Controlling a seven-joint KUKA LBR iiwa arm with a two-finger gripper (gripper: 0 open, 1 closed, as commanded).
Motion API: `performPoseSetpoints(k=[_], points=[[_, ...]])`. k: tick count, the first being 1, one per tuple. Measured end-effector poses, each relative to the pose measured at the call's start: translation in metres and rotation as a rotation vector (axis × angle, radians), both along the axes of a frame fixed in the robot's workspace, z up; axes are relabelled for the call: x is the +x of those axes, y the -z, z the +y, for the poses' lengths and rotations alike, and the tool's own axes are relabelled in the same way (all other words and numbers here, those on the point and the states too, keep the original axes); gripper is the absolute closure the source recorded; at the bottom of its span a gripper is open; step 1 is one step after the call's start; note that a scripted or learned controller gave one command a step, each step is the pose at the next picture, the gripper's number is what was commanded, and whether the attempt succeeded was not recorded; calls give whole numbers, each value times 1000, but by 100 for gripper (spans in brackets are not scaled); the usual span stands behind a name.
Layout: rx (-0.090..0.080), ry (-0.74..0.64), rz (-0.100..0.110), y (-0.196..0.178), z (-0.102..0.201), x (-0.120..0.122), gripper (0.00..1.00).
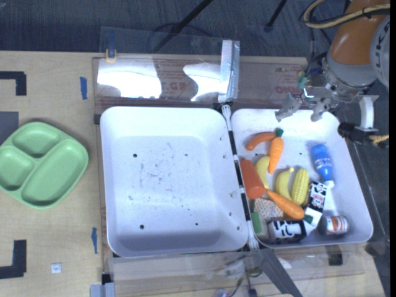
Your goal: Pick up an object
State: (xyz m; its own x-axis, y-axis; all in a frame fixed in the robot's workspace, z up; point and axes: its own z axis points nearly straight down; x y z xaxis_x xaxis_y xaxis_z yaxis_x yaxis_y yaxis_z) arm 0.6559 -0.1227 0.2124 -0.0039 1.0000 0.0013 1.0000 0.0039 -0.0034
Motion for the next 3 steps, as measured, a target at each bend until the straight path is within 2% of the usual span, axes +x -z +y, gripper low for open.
performPoseSetpoints(k=[1,2,3], points=[[0,-39,-1,81,-15,-14,0],[-2,-95,-8,126,12,-35,0],[2,-426,-1,107,2,-68,0]])
